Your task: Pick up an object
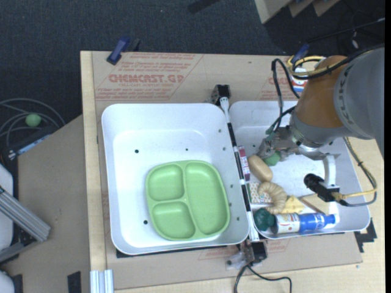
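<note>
My gripper (273,146) hangs low in the right bin (250,116), near its left wall, under the grey arm with the orange band. A small green thing (272,159) shows right at its tip; I cannot tell whether it is held. Just in front lies a tan, potato-like object (259,168). Nearer the front edge are a beige knobbly piece (272,193), a yellow wedge (293,204), a dark green object (263,218) and a white bottle with a blue label (300,223) lying on its side.
The left bin (122,139) holds a light green divided plate (186,199) in its front half. The two bins meet along a thin wall (235,154). Cardboard lines the bench behind the bins.
</note>
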